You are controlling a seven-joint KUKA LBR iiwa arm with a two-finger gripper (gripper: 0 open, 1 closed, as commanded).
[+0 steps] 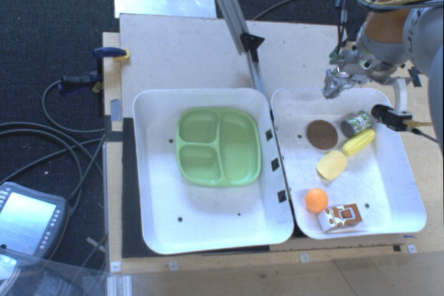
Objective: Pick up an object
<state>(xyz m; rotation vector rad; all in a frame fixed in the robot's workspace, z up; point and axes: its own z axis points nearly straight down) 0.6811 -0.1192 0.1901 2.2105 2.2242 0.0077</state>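
White plastic bins are being viewed from above, and nothing is yet being lifted from either. A green divided tray [219, 147] is lying alone in the left bin [156, 218], at the centre of the frame. The candidates for picking are lying in the right bin [409, 208]: a brown disc [322, 134], a small dark can [356, 123], a yellow corn cob [359, 143], a pale yellow piece [331, 165], an orange ball [316, 200] and a small printed carton [340, 217] at the lower right. The gripper [336, 85] is being held over the bin's upper rim, up and to the right of the disc and apart from every object. Nothing is seen between its tips; whether they are apart or together cannot be told. Choosing, descending, closing and lifting are all judged to be remaining.
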